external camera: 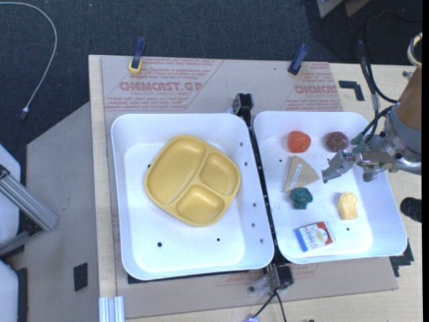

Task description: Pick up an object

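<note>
- The hand (350,168) is seen over the right bin (375,247), its two fingers spread apart with nothing between them.
- A brown lump (336,140) lies just behind it, a pale yellow piece (347,205) just in front.
- A cheese wedge (299,174), an orange ball (299,141), a green lump (301,197) and a small red packet (314,236) are scattered nearby.
- A yellow divided plate (193,180) is held by the left bin (134,247).

In the right white bin (382,243) lie six small things. A round orange-red ball (299,141) and a brownish lump (336,140) sit near the far edge. A pale wedge-shaped block (301,174) lies toward the left wall, a dark teal lump (301,197) just below it. A yellow lump (347,205) rests mid-bin; a flat red-and-white packet (314,236) lies near the front edge.
</note>
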You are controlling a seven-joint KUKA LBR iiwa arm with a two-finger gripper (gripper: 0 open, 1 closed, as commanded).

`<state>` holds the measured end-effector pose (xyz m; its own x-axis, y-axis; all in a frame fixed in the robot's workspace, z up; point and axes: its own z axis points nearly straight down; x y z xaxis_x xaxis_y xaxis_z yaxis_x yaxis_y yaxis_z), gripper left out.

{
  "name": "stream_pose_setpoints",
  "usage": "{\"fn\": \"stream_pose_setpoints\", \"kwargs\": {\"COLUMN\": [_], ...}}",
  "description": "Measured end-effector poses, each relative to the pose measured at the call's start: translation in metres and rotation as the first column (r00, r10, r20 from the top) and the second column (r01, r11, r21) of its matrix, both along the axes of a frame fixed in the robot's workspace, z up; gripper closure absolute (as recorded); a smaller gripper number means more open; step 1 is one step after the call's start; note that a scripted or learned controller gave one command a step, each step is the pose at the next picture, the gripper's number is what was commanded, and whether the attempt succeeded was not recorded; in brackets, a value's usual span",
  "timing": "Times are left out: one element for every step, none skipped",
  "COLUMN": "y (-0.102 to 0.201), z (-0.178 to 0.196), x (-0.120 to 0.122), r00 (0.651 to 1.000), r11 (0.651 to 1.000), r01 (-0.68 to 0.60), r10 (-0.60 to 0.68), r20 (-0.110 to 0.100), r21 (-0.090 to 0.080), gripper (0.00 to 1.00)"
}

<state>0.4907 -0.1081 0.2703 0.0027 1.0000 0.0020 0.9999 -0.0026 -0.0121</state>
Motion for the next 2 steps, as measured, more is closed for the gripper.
{"fn": "stream_pose_setpoints", "kwargs": {"y": [0.0, 0.001], "z": [0.005, -0.037], "x": [0.002, 0.0], "r00": [1.0, 1.0], "r11": [1.0, 1.0], "r01": [-0.003, -0.002], "r10": [0.003, 0.002], "r20": [0.012, 0.007], "r21": [-0.002, 0.0], "gripper": [0.0, 0.0]}}
